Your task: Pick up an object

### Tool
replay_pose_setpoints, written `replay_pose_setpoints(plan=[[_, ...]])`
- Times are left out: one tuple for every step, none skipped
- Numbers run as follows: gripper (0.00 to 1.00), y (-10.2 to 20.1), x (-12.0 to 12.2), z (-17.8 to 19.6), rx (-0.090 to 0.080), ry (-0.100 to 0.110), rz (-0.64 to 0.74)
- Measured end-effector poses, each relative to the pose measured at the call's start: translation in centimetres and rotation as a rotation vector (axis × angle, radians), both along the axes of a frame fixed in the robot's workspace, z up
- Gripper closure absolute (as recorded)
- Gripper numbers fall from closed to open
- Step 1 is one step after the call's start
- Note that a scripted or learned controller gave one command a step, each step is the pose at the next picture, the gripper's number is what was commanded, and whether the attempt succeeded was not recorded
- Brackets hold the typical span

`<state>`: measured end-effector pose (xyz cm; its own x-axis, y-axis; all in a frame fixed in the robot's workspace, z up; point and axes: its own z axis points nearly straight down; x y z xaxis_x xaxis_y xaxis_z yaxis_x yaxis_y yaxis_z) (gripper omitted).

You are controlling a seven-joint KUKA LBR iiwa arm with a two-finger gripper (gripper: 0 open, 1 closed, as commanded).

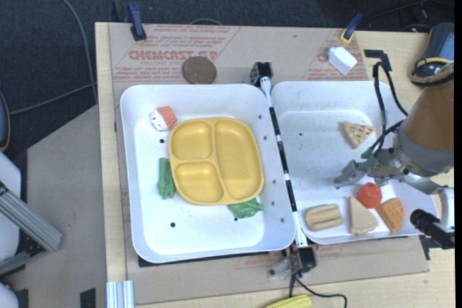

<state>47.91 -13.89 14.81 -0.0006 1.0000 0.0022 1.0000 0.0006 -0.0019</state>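
My gripper (367,175) hangs low over the right bin (310,104), near its front right. It stands open, and I see nothing between its fingers. A red tomato-like piece (369,195) lies just in front of it, partly under it. Close by are a tan bun (323,216), a pale bread slice (362,218) and an orange piece (393,214). A pizza-like wedge (357,132) lies further back in the same bin.
The left bin (137,177) holds a yellow divided plate (215,159), a green strip (167,179), a green leafy bit (247,209) and a small orange-and-white piece (163,118). A brown disc (199,71) and a white block (342,59) lie on the bench behind the bins.
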Motion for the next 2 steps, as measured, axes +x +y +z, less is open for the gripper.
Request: replay_pose_setpoints(plan=[[0.00,-4.7,-0.1,-3.0,-0.002,0.000,-0.002],[0.00,-3.3,0.0,-6.4,-0.001,0.000,-0.001]])
